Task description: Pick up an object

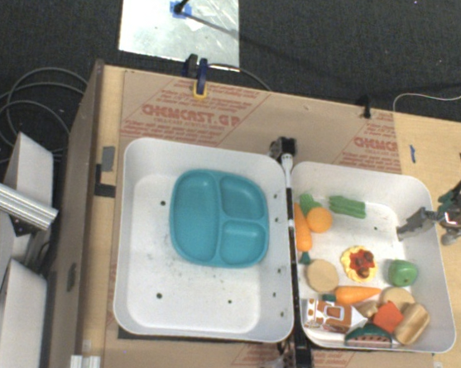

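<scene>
The right bin (pixel 439 215) holds the small toy foods, about a dozen, crowded into its lower and left parts: one green pod-shaped piece (pixel 347 206) near the top; one orange ball (pixel 319 221) just below and left of it; one long orange piece (pixel 301 228) lying along the left wall; one small round pizza (pixel 360 262) in the middle; one green apple (pixel 404 274) to its right; one tan disc (pixel 322 275); one carrot (pixel 358 295); a printed carton (pixel 329 315) and a cluster of bread-like and red pieces (pixel 398 314) along the bottom edge; the upper right of this bin is bare, leaving open room there; the left bin (pixel 141 235) carries one teal divided plate (pixel 219 219) with bare floor around it; both bins sit side by side on the desk (pixel 329 129); the gripper (pixel 447 221) hangs over the right bin's right rim, above and right of the apple, touching no toy; whether it is open I cannot tell.
</scene>
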Available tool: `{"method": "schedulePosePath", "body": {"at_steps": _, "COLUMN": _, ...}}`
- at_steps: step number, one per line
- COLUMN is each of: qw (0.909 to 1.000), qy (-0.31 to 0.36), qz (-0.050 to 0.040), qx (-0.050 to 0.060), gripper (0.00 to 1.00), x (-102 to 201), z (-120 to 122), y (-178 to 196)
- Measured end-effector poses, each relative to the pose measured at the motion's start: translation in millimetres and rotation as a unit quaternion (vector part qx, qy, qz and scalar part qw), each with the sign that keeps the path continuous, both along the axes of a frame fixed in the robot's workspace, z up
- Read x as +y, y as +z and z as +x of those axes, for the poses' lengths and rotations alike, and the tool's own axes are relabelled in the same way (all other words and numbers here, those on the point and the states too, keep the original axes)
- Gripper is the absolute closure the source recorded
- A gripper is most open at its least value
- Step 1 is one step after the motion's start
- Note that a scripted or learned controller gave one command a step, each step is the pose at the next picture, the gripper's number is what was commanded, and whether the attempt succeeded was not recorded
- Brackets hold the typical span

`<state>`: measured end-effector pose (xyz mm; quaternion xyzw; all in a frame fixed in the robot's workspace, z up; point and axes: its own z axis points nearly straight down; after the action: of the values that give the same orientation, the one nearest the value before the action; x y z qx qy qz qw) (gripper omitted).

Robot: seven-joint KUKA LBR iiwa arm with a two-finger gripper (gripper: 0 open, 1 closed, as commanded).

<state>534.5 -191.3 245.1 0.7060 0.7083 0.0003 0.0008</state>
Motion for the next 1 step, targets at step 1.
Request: {"method": "schedulePosePath", "body": {"at_steps": 1, "qw": 1.0000, "qy": 0.000, "qz": -0.0008, "qx": -0.005, "gripper": 0.00, "x": 64.0, "z": -6.3, "y": -148.0}}
